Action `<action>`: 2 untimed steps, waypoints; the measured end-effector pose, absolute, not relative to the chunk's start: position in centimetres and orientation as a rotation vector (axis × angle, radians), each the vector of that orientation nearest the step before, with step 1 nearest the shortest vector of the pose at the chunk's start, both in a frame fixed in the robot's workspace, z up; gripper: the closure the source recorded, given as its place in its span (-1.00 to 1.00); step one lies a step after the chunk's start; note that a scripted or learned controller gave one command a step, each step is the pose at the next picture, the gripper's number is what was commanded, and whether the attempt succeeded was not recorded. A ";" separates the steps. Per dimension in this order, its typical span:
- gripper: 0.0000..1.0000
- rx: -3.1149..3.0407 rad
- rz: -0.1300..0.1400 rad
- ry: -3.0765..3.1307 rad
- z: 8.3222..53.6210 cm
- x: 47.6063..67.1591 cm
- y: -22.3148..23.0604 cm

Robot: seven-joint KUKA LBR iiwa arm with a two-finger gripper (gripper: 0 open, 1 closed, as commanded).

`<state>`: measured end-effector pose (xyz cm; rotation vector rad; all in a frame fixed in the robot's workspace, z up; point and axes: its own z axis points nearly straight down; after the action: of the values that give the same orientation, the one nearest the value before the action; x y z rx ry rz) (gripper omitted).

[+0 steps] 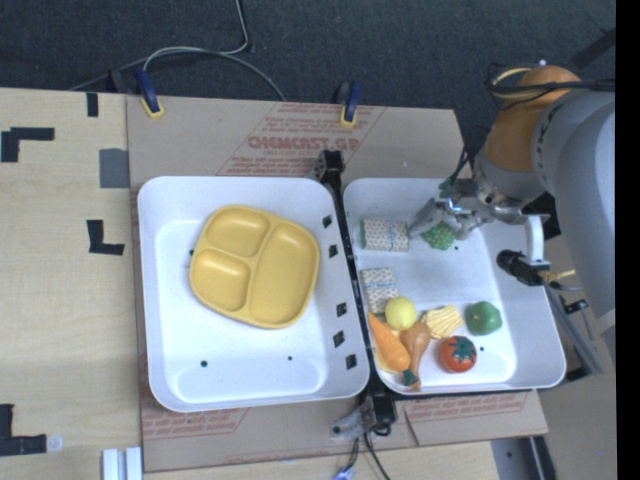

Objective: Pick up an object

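On the counter (60,268), black tape marks sit at the far left, and a sheet of cardboard (290,138) lies under the two bins, held at its far edge by two blue-and-yellow clamps (150,96).

The left bin (170,368) holds a yellow divided plate (254,265), resting slightly toward the far side.

The right bin (530,368) carries the toys. Along its left wall lie two pale patterned blocks: one (385,235) near the far end, the other (378,286) just behind the middle. Near the front sit an orange carrot (388,346), a yellow lemon (400,313) touching it, a tan piece (415,343), a yellow ridged piece (444,321), a red tomato (458,354) and a green pepper (484,317).

In the bin's far part, the gripper (447,220) hangs low, its fingers pinching a small green leafy toy (438,236), which shows between them just right of the far block. The grey arm (585,168) with its orange band reaches in from the right.
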<state>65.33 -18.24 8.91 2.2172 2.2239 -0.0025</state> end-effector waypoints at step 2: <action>1.00 2.219 0.000 2.225 13.4 66.8 -14.0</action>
<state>66.85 -14.00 13.42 2.2195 2.2251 -0.0001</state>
